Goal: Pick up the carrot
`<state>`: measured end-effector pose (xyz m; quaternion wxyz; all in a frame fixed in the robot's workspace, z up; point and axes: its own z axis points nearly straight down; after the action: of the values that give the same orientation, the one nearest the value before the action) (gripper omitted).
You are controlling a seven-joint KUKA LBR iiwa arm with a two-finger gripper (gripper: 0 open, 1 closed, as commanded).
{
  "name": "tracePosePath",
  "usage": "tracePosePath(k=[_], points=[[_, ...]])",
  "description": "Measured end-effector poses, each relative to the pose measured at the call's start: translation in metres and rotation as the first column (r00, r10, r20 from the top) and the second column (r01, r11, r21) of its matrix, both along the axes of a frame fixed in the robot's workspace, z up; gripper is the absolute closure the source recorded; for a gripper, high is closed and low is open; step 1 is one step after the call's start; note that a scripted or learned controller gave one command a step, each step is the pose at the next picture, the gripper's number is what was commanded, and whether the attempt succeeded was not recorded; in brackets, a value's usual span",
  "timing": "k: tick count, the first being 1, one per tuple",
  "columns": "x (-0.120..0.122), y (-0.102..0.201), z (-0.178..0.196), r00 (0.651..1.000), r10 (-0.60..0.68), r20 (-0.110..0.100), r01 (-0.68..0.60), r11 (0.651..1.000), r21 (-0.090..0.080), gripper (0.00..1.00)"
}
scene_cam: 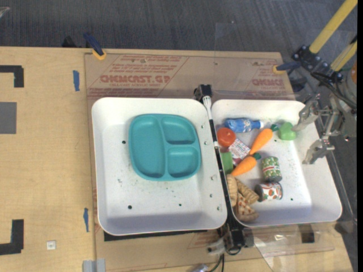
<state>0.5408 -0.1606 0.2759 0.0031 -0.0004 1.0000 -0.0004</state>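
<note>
Right now the gripper [315, 130] hangs over the right bin's [323, 200] right edge, its two metal fingers spread apart and holding nothing. Well to its left, the carrot [260, 140] lies tilted in that bin, beside a second carrot [244, 166]. Over in the left bin [108, 197], a teal divided plate [165, 146] sits.

A dark grey carpeted floor [170, 13] lies beyond the light wooden bench [39, 152]. A brown cardboard sheet [181, 72] with red print covers the benchtop, pinned by clamps [93, 45] at its far corners.
</note>
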Motion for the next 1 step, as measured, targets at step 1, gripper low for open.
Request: tracePosePath(k=[1], points=[[-0.0026, 0.0451, -0.1287, 0.993, 0.121, -0.012, -0.121, 0.993, 0.007, 0.00]])
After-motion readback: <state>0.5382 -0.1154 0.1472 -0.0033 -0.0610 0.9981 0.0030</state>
